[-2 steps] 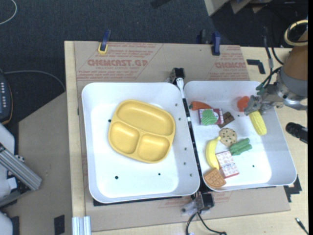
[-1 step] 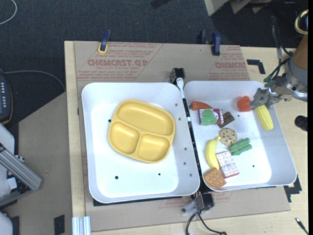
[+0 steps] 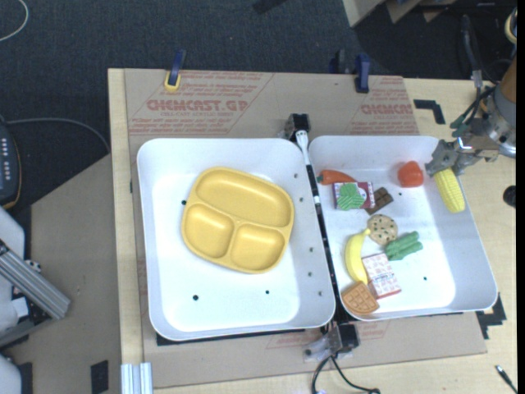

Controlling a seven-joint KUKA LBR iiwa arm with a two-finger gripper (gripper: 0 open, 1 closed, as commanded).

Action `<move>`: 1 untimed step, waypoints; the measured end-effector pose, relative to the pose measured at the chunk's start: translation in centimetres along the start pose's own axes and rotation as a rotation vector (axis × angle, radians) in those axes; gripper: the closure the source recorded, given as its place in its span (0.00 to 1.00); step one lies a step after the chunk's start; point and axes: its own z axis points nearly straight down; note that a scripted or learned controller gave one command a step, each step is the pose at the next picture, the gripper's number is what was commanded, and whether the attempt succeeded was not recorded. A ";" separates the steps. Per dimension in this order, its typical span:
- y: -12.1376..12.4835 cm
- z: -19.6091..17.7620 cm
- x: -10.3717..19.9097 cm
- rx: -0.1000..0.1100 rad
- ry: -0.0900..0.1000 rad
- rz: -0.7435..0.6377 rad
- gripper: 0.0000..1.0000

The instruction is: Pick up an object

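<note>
Nearest us, a brown toy waffle [image 3: 360, 299]; at two o'clock, the grey gripper [image 3: 456, 159] pinches a yellow plastic corn cob [image 3: 449, 189].

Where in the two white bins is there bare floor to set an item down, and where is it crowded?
Left bin: bare floor rings the yellow divided plate, widest along the near edge. Right bin: bare at the near-right corner, beyond the green piece. Crowded from the banana and waffle up to the tomato and corn.
</note>
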 end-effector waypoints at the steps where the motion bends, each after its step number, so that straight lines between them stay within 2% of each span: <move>1: -0.9 0.6 6.2 0.007 0.006 -0.005 1.00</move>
